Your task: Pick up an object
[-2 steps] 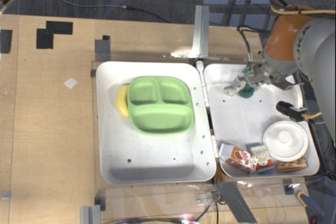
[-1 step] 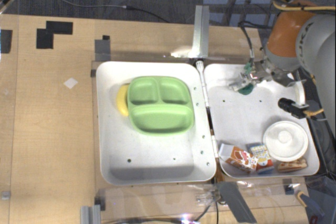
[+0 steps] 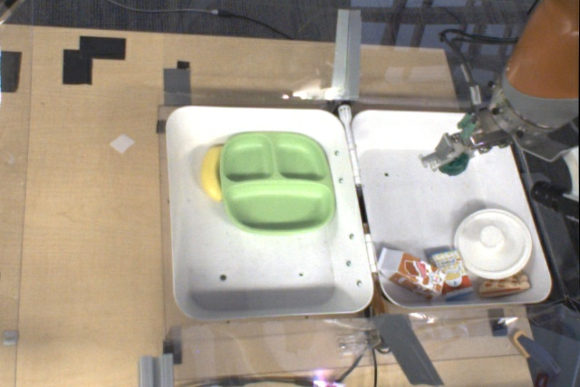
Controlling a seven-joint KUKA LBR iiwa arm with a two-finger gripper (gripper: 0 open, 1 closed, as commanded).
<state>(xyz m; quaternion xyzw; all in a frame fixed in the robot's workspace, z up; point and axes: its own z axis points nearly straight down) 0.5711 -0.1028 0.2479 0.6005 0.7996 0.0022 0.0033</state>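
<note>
My gripper (image 3: 444,157) hangs over the upper middle of the right bin (image 3: 408,213), reaching in from the right below the orange wrist band. A small teal patch (image 3: 457,163) shows right at the gripper's tip; I cannot tell if it is a separate object. Toward the bin's front right sits a white round bowl (image 3: 492,240). A colourful snack packet (image 3: 426,272) and a small brown item (image 3: 504,287) lie along the front wall. In the left bin (image 3: 263,285) a green divided plate (image 3: 275,179) rests partly over a yellow object (image 3: 210,174).
A metal post (image 3: 347,59) stands behind the seam between the bins. Black cables (image 3: 462,50) hang near the arm at the back right. The wooden bench (image 3: 82,195) stretches to the left of the bins.
</note>
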